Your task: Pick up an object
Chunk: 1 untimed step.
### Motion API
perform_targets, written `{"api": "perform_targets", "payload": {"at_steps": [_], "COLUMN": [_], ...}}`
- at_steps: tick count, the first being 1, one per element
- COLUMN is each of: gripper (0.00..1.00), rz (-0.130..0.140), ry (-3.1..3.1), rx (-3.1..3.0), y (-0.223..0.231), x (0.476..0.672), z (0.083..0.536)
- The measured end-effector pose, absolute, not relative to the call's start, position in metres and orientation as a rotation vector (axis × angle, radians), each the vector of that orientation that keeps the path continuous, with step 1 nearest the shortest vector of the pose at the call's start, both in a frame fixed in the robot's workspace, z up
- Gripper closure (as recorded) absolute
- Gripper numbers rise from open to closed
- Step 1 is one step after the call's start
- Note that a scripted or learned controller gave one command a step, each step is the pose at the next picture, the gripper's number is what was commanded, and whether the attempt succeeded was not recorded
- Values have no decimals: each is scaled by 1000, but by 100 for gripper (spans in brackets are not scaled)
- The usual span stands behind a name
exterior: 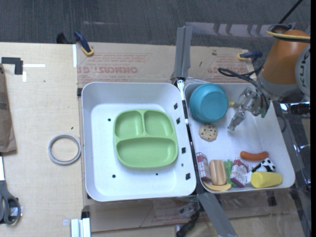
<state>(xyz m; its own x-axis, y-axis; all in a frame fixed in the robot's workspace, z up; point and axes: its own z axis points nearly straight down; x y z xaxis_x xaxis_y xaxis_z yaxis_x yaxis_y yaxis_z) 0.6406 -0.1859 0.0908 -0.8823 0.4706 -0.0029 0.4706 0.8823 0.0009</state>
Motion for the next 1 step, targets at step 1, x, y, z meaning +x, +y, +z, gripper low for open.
{"api": "perform_targets", "payload": {"at_steps": [1], "gripper": [0], "rz": [0], "ry": [2962], "rx": [1042], "y": [-192], "x": [635], "z": [91]}}
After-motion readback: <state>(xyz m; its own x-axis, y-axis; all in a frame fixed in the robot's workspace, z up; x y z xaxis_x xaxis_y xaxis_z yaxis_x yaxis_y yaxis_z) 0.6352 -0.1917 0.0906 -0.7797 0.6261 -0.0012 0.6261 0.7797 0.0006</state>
